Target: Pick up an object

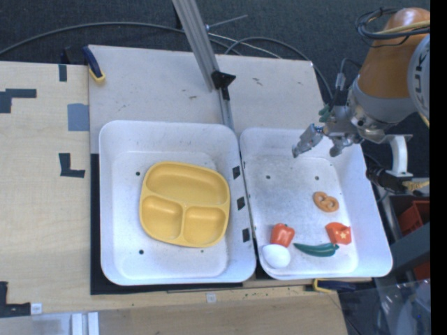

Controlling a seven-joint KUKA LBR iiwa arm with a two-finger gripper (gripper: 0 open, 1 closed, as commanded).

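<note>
Two shallow white bins sit side by side on the bench. Taking the yellow divided plate as the landmark, the left bin holds that plate near its middle, and the right bin lies just beside it, on the side where the arm reaches in. All the small objects rest in that right bin, well apart from the plate: a pretzel farthest up, an orange-red pepper piece nearest the plate, a white egg touching just below it, a green chili beside the egg, and another red pepper piece just above the chili's far end. The tool hangs over the right bin's upper part, beyond the pretzel from the plate, its fingers spread apart with nothing between them.
</note>
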